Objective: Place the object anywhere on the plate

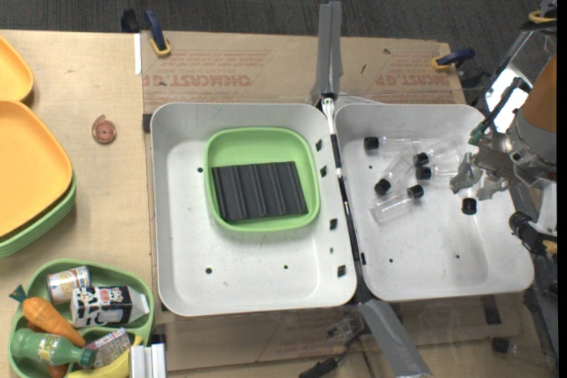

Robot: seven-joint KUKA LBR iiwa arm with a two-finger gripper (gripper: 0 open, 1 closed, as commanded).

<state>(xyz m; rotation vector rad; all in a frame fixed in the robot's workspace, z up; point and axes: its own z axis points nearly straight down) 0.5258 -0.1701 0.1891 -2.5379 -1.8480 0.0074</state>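
Plate first: a square green plastic plate [262, 153] with a dark ribbed rectangular mat [261, 190] on it sits in the left white bin [177, 217]. Small clear plastic vials with black caps [403, 177] lie scattered in the right white bin [425, 266]. At that bin's right side hangs the metal two-finger gripper [469, 183], low over the floor beside one black-capped vial [469, 206]; whether its fingers are spread or closed, I cannot tell.

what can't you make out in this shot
- Gripper, camera view: fingers too small and blurred to tell open or shut.
- Clear vials in the right bin: see-through against white, so the count is unclear.
- Green plate: its centre is hidden under a dark ridged block.
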